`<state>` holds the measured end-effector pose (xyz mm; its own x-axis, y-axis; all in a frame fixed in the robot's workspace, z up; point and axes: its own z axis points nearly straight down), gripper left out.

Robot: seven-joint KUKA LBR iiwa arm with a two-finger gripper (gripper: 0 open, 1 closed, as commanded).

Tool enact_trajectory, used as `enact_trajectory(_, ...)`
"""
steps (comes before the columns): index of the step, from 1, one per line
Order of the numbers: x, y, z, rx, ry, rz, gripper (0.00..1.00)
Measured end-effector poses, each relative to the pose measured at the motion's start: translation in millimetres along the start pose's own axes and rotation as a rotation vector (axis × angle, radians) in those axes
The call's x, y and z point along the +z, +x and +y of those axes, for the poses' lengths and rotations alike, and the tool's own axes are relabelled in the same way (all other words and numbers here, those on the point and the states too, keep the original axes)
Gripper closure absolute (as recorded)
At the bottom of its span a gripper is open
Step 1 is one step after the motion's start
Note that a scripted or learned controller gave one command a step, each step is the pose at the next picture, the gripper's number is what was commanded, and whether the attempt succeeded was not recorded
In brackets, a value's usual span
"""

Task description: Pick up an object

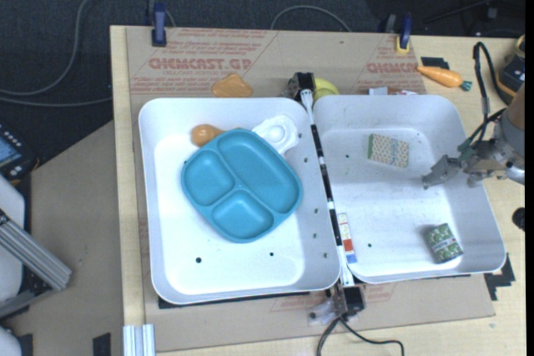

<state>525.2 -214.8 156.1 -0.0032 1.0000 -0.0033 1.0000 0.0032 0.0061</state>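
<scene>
The patterned packet (389, 150) lies flat near the back of the right bin (392, 254), with a small green block (443, 242) near the front; the gripper (446, 172) hangs between them, jaws spread and empty. A thin flat packet may slip the fingers, I judge
</scene>
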Motion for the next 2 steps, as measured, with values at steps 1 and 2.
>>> enact_trajectory(1,72,0,-47,0.002,0.007,0.008,0.00)
enact_trajectory(2,61,-1,-46,0.003,0.004,0.003,1.00)
